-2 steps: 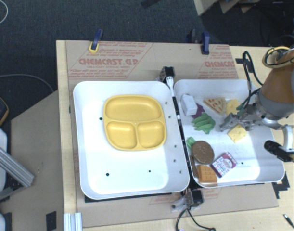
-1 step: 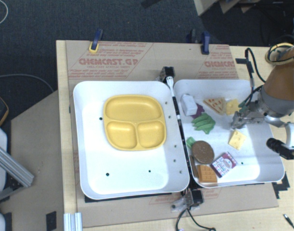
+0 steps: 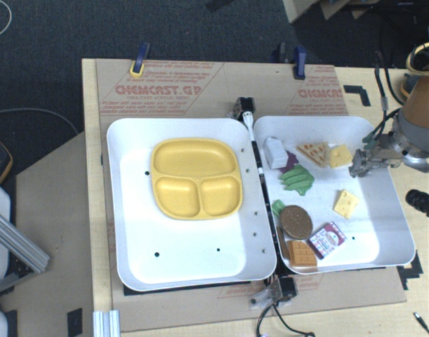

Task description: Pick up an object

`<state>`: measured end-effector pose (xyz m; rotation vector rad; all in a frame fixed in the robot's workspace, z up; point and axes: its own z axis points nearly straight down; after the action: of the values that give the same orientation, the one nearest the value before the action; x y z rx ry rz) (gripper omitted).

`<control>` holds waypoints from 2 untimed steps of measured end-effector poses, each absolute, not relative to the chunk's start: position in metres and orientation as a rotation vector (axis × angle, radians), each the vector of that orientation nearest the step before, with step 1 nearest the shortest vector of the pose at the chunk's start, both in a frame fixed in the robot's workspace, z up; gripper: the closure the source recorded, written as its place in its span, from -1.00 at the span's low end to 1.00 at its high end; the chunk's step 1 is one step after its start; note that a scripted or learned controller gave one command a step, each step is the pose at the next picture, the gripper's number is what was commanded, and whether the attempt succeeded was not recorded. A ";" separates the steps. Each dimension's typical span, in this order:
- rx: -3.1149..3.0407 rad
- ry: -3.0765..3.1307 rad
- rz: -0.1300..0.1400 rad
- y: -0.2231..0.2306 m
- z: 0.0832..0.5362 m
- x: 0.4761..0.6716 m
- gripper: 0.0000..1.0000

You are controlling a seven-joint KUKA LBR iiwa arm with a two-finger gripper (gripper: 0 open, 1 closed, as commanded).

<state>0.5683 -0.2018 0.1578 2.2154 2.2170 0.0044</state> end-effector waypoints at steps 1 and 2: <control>2.213 2.217 0.006 -0.198 0.222 0.573 1.00; 2.217 2.220 0.002 -0.199 0.225 0.573 1.00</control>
<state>0.5733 -0.1986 0.2253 2.2174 2.2199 0.0020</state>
